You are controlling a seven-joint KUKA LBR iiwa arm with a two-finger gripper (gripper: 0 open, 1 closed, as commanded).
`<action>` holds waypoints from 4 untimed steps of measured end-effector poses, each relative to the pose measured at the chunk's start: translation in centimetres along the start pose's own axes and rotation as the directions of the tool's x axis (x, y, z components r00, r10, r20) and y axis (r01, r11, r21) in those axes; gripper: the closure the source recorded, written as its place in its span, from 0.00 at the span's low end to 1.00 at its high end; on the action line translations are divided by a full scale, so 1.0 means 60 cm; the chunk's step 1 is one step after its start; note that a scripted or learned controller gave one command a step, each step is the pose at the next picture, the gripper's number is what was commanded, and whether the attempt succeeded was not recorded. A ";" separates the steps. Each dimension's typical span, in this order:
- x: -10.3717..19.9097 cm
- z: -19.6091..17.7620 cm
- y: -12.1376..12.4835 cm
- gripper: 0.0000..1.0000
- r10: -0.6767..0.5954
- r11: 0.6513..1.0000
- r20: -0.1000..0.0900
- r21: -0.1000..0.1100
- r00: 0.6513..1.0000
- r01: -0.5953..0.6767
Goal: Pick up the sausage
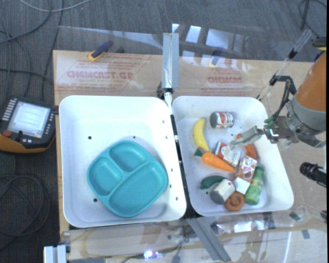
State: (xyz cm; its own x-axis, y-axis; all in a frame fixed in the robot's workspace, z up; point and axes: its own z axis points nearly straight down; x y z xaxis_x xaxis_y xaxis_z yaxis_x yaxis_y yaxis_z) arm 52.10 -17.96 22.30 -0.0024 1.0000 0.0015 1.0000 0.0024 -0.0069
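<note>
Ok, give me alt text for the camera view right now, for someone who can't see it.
The gripper hangs over the right bin, above a heap of toy food: banana, carrot, can, green bottle. The left bin holds a teal divided plate.

Glossy smooth plastic: teal tray point(128, 178), white bins point(77, 114); shiny metal can point(222, 119).

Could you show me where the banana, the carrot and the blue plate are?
banana point(200, 134), camera view, middle of its curve.
carrot point(217, 161), camera view, middle of its orange body.
blue plate point(128, 178), camera view, central divider.
</note>
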 end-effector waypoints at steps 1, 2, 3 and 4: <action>-0.019 0.013 -0.049 0.00 0.021 1.000 0.002 0.000 1.000 -0.021; -0.017 0.205 0.029 0.00 0.065 0.998 -0.009 -0.006 0.998 -0.065; -0.019 0.199 0.026 1.00 0.067 0.998 -0.007 0.003 0.998 -0.067; 0.120 0.075 0.082 1.00 0.230 0.973 0.003 0.000 0.973 -0.230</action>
State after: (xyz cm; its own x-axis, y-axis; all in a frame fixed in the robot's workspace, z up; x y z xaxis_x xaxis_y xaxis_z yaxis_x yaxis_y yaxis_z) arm 57.00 -10.74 17.76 0.2279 0.9737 -0.0032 0.9737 -0.2279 -0.0073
